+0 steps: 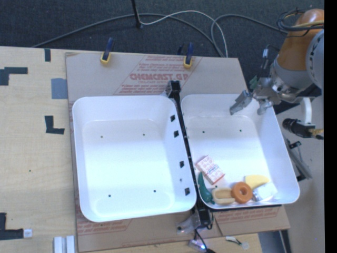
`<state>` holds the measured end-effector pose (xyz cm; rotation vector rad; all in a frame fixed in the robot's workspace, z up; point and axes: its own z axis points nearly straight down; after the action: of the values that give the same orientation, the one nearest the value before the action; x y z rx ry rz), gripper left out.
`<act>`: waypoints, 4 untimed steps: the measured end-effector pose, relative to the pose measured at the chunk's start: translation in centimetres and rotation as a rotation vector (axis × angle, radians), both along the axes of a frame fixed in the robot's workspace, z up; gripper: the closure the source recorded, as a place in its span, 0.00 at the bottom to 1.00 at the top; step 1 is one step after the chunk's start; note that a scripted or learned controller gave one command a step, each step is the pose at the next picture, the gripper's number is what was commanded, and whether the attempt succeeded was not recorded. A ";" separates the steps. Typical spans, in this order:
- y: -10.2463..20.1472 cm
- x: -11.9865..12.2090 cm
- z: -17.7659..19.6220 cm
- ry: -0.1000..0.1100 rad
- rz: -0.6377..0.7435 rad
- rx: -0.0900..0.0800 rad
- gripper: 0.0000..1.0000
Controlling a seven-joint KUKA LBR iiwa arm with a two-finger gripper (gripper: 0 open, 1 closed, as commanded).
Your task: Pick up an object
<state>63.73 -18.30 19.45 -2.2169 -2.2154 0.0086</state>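
Note:
Several small objects lie along the near edge of the right bin [274, 136]: a white and red packet [210, 169], an orange ring [242, 192], a tan piece [224, 195], a yellow piece [257, 181], a green item [204, 190] and a white item [265, 193]. My gripper [250, 105] hangs over the far right corner of that bin, well away from the objects. Its two grey fingers [239, 103] are spread apart with nothing between them.
The left bin [79, 141] sits beside the right one, with a black clip divider [180, 141] between them. Both rest on a cardboard sheet [147, 73] held by two clamps [107, 54]. Cables [174, 17] run across the dark floor behind.

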 end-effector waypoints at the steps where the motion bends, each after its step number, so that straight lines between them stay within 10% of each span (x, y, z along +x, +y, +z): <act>1: 0.0 0.2 0.5 -0.009 0.001 -0.001 0.00; 4: 0.4 1.8 -10.6 -0.008 0.002 -0.002 0.00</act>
<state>65.50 -17.93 8.81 -2.2197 -2.2222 0.0015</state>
